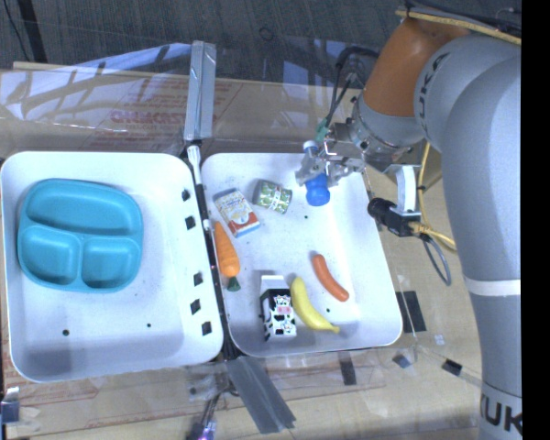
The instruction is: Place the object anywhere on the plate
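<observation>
A blue plate (78, 235) with three compartments lies in the left bin (101, 337). In the right bin (367, 246) my gripper (314, 176) hangs near the back wall, directly over a small blue object (318, 193). The blue object's top touches or sits just under the gripper's tip, and the view does not settle whether it is gripped. The grey arm with its orange band (399, 58) reaches in from the upper right.
Also in the right bin are a small can (273, 196), a little box (236, 212), a carrot (225, 251), a sausage (330, 277), a banana (311, 306) and a cow-patterned carton (278, 312). A black cable (399, 218) hangs by the bin's right wall.
</observation>
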You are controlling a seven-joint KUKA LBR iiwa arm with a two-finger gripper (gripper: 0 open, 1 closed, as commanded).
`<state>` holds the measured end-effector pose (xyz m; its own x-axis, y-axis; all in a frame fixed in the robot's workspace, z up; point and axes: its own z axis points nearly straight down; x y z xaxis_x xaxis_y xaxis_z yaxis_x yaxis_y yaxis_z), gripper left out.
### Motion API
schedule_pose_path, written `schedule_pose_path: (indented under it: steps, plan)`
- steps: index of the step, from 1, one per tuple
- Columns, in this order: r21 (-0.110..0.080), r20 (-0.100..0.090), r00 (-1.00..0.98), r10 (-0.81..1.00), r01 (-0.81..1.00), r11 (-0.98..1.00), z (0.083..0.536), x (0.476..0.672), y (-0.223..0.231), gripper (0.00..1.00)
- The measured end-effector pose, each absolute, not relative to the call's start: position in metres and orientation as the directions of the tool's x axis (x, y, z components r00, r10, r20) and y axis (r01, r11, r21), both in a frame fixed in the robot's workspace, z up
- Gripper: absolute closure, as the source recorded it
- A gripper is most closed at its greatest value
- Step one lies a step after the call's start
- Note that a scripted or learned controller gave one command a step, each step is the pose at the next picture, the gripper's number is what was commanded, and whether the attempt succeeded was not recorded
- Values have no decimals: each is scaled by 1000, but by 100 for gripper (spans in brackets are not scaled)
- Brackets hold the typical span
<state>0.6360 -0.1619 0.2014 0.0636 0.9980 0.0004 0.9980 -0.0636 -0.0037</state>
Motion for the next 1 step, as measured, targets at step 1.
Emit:
schedule_pose_path:
  steps: [1]
  plan:
    - [-6, 1, -66, 998, 998, 66, 189, 633, -90, 100]
